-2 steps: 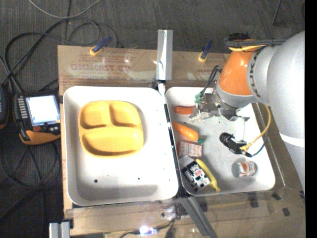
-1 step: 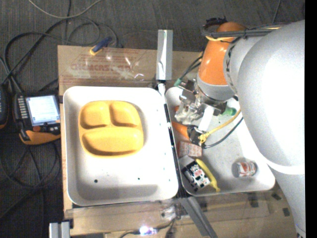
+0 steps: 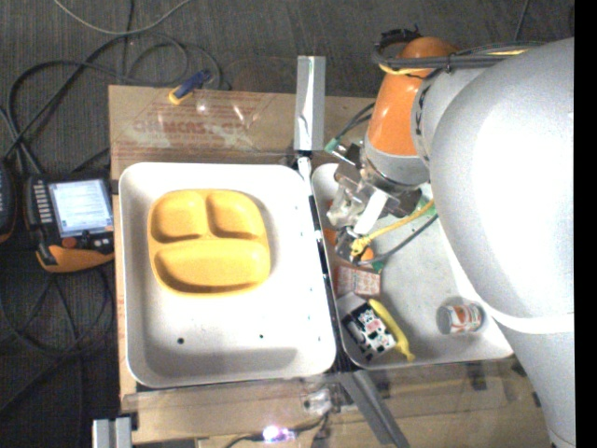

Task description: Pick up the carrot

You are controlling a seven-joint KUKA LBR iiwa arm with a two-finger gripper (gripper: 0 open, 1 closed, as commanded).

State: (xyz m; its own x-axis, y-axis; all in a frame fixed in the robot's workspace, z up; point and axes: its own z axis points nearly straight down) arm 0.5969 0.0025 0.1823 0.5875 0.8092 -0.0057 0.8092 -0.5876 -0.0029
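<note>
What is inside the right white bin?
In the right white bin: a small can, a black-and-yellow tool, a brown packet. The grey arm covers its upper part.

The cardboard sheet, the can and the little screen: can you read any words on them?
Brown cardboard sheet: red print, too blurred to read.
Small silver can: red label, too small to read.
Handheld screen: glowing, nothing legible.
Small brown packet: print unreadable.

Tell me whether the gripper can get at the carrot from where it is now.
Probably yes. The gripper hangs low in the right bin, near its left wall, and a small orange piece that may be the carrot lies right beside it. The arm covers much of that spot, so the last gap can't be judged.
</note>
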